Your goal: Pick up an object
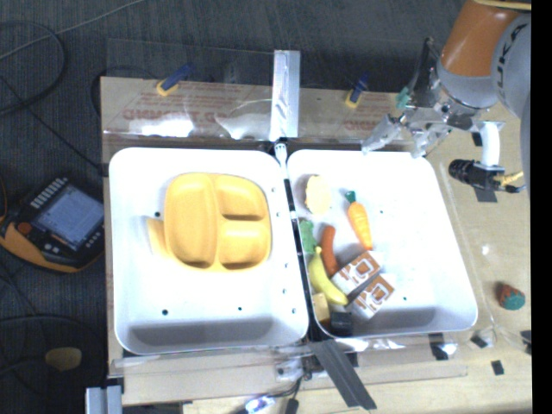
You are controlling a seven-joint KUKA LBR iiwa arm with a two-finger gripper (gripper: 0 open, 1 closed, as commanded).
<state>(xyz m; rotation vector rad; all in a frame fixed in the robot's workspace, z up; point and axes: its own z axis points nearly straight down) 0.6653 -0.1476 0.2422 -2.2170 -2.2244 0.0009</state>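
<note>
The right bin (431,231) holds several objects along its left side. Among them are an orange carrot (360,222), a yellow banana (323,279), a pale round piece (317,195), a reddish sausage shape (329,238) and two brown-and-white blocks (366,283). My gripper (395,145) hangs over the far rim of the right bin, above and behind the carrot. Its fingers are spread open with nothing between them. The orange band of the arm (479,33) is at the top right.
A yellow divided tray (216,220) lies in the left bin (129,257). A raised divider (285,93) stands at the back between the bins. A control pendant (65,218) lies on the floor at left. A small red and green object (511,297) sits on the bench at right.
</note>
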